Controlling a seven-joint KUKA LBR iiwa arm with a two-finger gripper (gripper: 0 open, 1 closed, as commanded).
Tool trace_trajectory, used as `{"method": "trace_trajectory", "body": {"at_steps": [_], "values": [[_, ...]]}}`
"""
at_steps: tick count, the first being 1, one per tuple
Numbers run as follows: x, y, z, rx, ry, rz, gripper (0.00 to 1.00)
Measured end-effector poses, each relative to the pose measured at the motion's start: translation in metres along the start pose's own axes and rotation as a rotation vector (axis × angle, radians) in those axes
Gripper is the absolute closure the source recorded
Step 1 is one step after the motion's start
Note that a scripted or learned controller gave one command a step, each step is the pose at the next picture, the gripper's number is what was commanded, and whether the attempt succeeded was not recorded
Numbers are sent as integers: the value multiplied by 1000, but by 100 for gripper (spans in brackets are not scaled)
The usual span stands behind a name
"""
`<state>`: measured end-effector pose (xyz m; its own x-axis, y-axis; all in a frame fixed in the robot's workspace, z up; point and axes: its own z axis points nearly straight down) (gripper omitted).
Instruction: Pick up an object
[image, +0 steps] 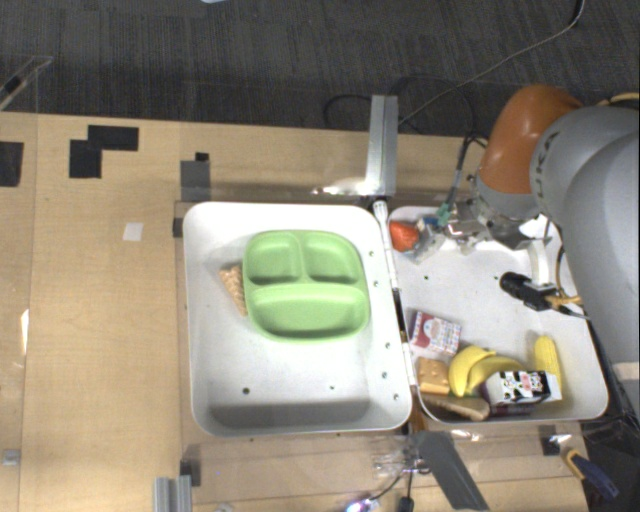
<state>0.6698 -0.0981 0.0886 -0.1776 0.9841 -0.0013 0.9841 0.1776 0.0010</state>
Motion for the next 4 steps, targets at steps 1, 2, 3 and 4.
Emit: {"method": "trace_trajectory", "body": {"at_steps": [1, 2, 3, 4], "values": [[0, 0, 0, 0, 0, 0, 0], [-27, -13, 0, 22, 6, 430, 0], [-52, -11, -58, -6, 0, 432, 0], [-38, -7, -24, -3, -7, 348, 0]]}}
